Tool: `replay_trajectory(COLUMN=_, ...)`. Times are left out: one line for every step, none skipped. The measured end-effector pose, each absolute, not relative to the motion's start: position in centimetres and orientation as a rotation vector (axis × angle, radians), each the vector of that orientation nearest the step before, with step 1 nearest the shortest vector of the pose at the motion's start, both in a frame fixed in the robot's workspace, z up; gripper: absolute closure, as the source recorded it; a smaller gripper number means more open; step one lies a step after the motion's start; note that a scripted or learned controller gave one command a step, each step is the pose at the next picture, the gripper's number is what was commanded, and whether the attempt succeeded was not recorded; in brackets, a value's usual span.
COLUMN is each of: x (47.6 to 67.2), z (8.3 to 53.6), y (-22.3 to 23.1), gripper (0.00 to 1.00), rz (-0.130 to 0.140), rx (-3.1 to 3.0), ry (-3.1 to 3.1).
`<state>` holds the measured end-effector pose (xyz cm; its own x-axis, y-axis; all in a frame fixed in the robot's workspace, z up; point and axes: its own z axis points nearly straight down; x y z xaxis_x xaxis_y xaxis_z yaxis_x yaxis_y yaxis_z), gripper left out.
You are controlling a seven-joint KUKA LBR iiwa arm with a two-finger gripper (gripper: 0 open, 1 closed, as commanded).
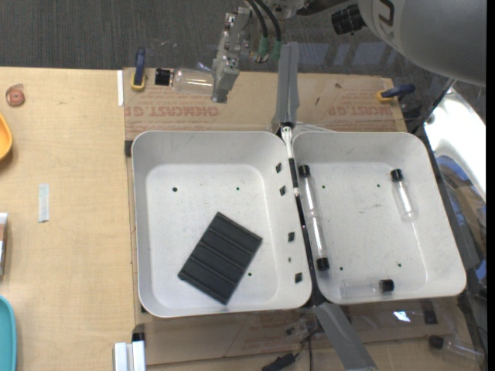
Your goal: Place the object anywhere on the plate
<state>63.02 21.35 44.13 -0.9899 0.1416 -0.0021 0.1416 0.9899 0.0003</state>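
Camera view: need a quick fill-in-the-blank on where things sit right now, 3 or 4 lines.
1. The dark ribbed plate lies in the ____ bin of this view.
2. The clear tube with black caps lies in the ____ bin.
3. The gripper hangs above the ____ behind the bins, not over either bin.
4. A long clear tube lies along the right bin's ____ wall.

Missing words: left; right; cardboard; left

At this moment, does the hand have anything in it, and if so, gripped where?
A clear tube with a black cap sits level with the hand above the left bin, but whether the hand grips it cannot be told.
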Motion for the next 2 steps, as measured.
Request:
replay_trajectory(x=63.8, z=44.1, y=22.8, gripper=1.00, rz=0.002, rx=-0.393, ry=3.114)
replay_trajectory(x=51.2, z=44.2, y=22.9, gripper=1.00, rz=0.001, rx=-0.870, ry=3.017)
